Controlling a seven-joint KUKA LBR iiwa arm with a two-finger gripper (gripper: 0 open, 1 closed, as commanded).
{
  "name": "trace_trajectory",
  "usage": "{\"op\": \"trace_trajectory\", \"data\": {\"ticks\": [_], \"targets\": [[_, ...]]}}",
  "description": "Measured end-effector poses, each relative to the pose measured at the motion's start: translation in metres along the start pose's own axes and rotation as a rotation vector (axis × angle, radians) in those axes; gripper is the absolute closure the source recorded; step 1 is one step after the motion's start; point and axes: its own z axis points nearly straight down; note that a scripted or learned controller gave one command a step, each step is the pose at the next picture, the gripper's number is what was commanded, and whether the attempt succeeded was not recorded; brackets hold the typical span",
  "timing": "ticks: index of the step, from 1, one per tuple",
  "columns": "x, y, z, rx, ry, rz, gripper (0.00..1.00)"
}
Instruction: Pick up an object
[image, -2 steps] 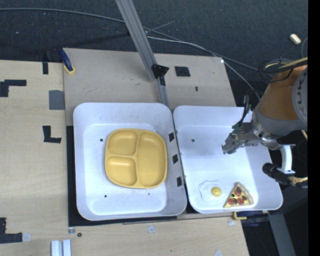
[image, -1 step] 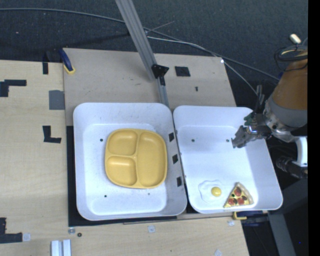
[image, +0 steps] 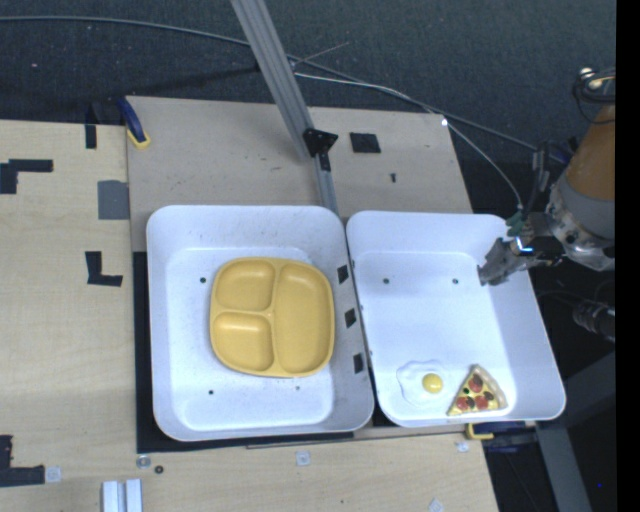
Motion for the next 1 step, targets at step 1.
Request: {"op": "trace_trajectory", "data": {"ticks": [1], "targets": [[0.0491, 0.0147, -0.0025, 0.004, 0.002, -0.005, 1.00]]}}
